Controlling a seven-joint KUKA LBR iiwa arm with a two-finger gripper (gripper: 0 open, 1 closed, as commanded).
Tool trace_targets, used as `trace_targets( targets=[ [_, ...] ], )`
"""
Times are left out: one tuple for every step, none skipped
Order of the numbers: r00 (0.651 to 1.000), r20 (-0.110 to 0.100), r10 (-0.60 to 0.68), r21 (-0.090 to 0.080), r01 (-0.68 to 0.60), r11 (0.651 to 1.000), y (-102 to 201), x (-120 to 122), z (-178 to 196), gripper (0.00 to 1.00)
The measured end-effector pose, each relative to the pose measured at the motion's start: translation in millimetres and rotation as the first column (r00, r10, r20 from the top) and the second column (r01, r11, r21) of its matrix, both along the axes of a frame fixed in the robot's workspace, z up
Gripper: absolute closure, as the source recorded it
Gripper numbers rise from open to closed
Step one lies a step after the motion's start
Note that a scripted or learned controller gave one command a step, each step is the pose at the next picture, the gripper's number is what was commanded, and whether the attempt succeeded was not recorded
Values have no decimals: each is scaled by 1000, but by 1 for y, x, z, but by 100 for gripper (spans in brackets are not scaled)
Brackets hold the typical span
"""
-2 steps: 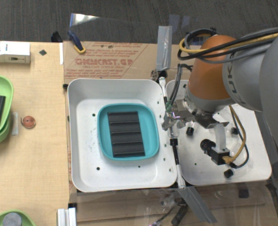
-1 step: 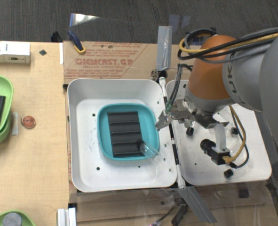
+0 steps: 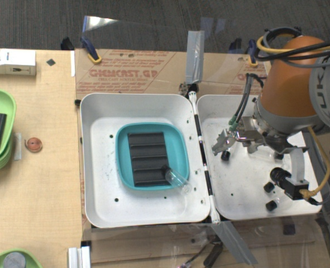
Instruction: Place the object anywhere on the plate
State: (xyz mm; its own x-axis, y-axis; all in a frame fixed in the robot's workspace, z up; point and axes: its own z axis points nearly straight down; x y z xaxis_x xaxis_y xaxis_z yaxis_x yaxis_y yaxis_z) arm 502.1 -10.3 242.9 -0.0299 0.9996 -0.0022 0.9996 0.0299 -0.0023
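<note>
The teal plate (image 3: 123, 149) sits in the left white bin (image 3: 97, 200), centre of the frame, with a black ribbed insert (image 3: 145, 158) lying on it. A small clear object (image 3: 176, 177) lies at the plate's lower right, resting on the rim and touching the corner of the black insert. Judged from this, the object is already on the plate, or at least on its edge, and the placing step looks done or nearly so.

The gripper (image 3: 225, 148) is over the right white bin (image 3: 237, 200), at centre right of the frame, well apart from the plate. Whether the claw is open or closed cannot be told, as the orange wrist band (image 3: 287, 88) and cabling cover most of it. Nothing can be made out in its grasp.

Next move, as a judgement: if the object's seat on the rim is accepted, none is needed beyond clearing the arm. If not, the arm must cross the divider between the bins and nudge or re-seat the object further inward.

Surroundings: a cardboard sheet (image 3: 131, 71) lies behind the bins at upper centre. A green tray (image 3: 3, 102) sits at the left edge, with a small copper disc (image 3: 33, 144) just beside it. The divider wall is the one obstruction on the path.
</note>
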Motion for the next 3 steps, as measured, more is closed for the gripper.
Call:
trace_targets(
  targets=[
    [1000,0,21,0,-21,1000,-41,57,38,0],
    [998,0,-67,0,67,998,-91,90,127,0],
    [973,0,-233,-1,233,973,-149,157,176,0]
  ],
)
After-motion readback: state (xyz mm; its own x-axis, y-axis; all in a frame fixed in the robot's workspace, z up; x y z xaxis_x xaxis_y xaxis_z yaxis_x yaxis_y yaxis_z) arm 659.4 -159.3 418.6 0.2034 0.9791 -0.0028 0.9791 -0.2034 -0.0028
